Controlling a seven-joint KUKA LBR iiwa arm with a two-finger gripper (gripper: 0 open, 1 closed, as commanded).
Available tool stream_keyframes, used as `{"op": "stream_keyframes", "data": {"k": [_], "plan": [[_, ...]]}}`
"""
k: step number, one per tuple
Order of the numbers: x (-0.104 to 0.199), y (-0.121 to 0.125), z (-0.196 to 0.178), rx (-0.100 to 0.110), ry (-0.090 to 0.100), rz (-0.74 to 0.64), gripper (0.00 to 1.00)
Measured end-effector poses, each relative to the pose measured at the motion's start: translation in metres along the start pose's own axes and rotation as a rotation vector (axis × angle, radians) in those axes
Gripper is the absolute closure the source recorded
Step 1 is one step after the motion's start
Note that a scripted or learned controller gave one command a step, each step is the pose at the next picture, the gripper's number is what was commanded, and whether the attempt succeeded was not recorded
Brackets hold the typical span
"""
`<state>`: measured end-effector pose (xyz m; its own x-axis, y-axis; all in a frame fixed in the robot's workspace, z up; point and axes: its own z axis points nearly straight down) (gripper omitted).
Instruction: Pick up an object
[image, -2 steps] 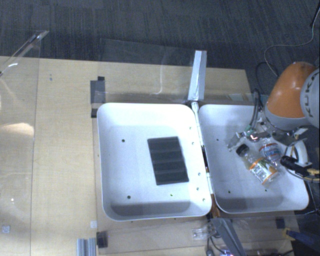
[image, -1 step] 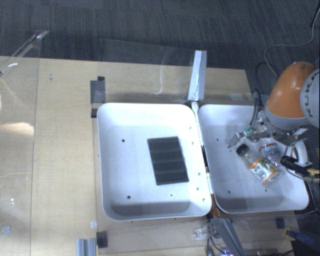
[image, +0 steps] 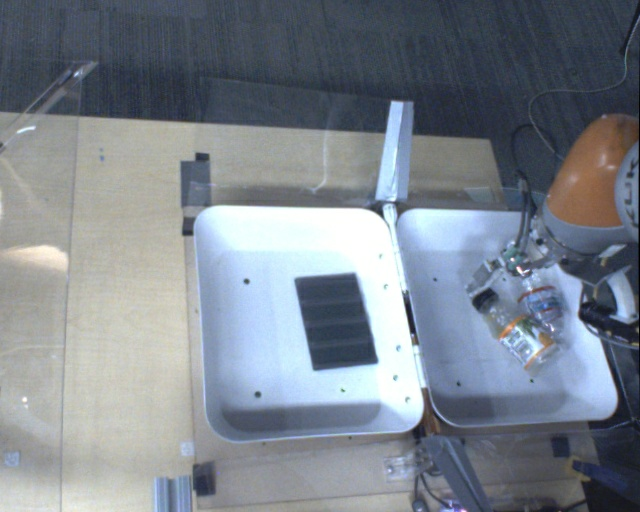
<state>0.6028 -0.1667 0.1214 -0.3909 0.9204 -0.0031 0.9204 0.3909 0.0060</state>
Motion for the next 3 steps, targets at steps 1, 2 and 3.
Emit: {"op": "stream_keyframes", "data": {"k": [1, 2, 3], "plan": [[0.001, 0.008, 0.019, -0.002, -0.001, -0.119, 0.00], [0.013, 0.013, -0.011, -0.001, -0.001, -0.230, 0.00], [0.001, 0.004, 0.003, -0.002, -0.001, -0.430, 0.00]]}}
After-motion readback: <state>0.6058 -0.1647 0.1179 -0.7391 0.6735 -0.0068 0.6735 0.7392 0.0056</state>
